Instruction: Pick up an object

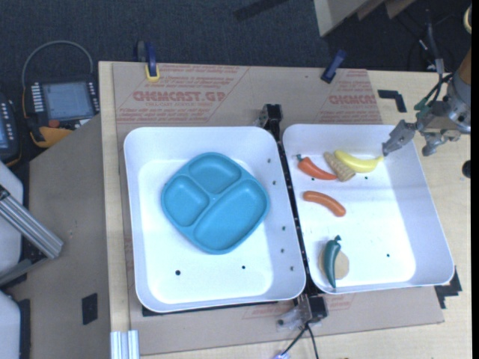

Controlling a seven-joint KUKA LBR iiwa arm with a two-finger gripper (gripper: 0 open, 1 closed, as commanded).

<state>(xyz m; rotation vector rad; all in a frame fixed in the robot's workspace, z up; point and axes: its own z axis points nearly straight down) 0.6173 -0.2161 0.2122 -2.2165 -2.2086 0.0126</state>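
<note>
The right bin [419, 223] holds a yellow banana [358, 161], a tan corn-like piece [341, 168], a red-orange chili [316, 170], an orange sausage [324, 203] and a dark green pepper [330, 254] lying against a tan round piece [342, 266]. My gripper [413, 143] hangs over the bin's far right corner, just right of the banana's tip. Its two fingers are spread apart, so it is open with nothing between them. The left fingertip [394, 143] is close to the banana's end.
A blue divided plate [215, 200] lies in the middle of the left bin [150, 275]. A black clamp [271, 115] sits at the far end of the seam between the bins. A teach pendant [66, 99] rests off the bench at the far left.
</note>
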